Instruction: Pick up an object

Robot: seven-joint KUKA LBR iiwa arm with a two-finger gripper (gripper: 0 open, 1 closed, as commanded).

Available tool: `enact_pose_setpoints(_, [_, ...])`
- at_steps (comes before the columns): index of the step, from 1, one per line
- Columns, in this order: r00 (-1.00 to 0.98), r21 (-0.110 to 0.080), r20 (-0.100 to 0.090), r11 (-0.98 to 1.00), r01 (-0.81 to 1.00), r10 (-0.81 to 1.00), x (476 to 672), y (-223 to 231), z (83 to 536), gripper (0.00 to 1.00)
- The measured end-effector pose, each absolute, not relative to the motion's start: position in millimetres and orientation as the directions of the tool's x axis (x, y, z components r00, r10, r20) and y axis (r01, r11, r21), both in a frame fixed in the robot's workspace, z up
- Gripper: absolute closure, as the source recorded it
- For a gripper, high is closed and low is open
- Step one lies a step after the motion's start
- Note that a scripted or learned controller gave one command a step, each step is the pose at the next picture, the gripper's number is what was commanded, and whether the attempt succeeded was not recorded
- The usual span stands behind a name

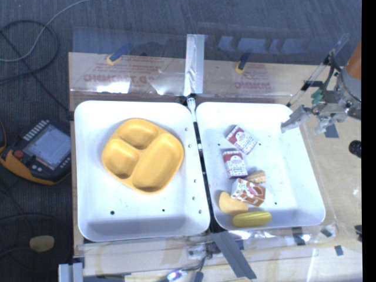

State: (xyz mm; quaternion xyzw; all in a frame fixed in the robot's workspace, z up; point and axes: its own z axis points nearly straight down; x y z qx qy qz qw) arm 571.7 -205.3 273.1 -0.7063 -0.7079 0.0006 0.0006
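**Materials and Surface Finish**

Both bins (141, 231) are smooth white plastic with a soft sheen. The yellow divided plate (143, 154) is glossy plastic. The small cartons (235, 163) look like printed paperboard. The bench (343, 169) is pale, matt wood. The floor (35, 63) is rough grey carpet.

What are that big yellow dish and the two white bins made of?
The yellow dish looks like moulded plastic: one even colour, rounded compartments, a soft matte sheen. The white bins also look like plastic, smooth with rounded corners and faint glare, though thin painted metal cannot be ruled out.
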Motion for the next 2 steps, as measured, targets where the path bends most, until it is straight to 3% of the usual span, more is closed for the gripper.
enact_pose_setpoints(1, [0.042,-0.003,-0.001,-0.042,0.999,0.999,599.0,-174,102,0.00])
enact_pose_setpoints(2, [0.083,0.010,-0.003,-0.083,0.996,0.997,624.4,-119,90,0.00])
